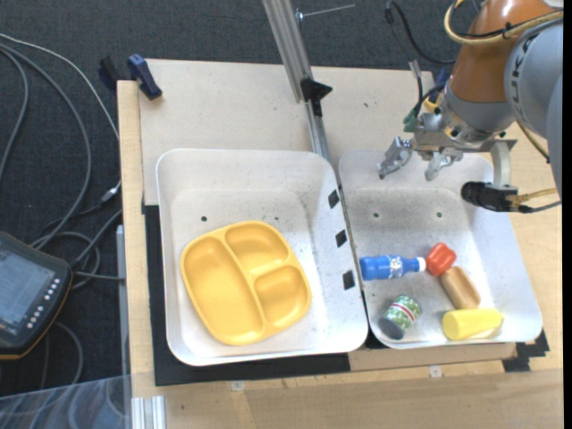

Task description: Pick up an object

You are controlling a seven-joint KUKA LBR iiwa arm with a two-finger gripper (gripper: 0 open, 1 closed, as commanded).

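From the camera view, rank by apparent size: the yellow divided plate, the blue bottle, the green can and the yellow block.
1. Yellow divided plastic plate, by far the largest.
2. Blue bottle with white cap, long but slim.
3. Yellow block and green patterned can: too alike to rank.

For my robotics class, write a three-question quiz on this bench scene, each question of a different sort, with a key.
1. True or false: the yellow divided plate lies in the same bin as the blue bottle.
2. Multiple choice: where is the hand? A) over the right bin's far end, holding nothing B) gripping the blue bottle C) above the yellow divided plate
3. Fill in: the green-labelled can lies at the right bin's ____ edge.

Key: 1 false, the plate is in the left bin; 2 A; 3 near.
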